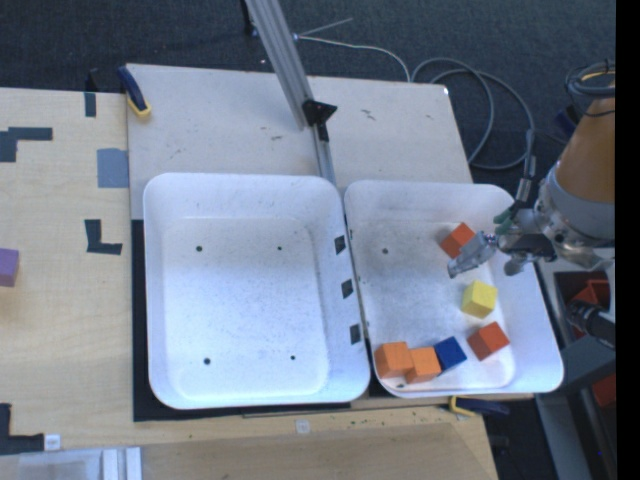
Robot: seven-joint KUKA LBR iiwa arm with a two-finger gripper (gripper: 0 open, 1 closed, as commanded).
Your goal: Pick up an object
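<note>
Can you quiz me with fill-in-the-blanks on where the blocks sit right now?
1. All the blocks lie in the ____ bin.
2. The gripper is beside the ____ block at the bin's far side.
3. The blue block lies between an orange block and a ____ block.
4. The yellow block sits ____ from the others.

Missing words: right; orange; red; apart
</note>
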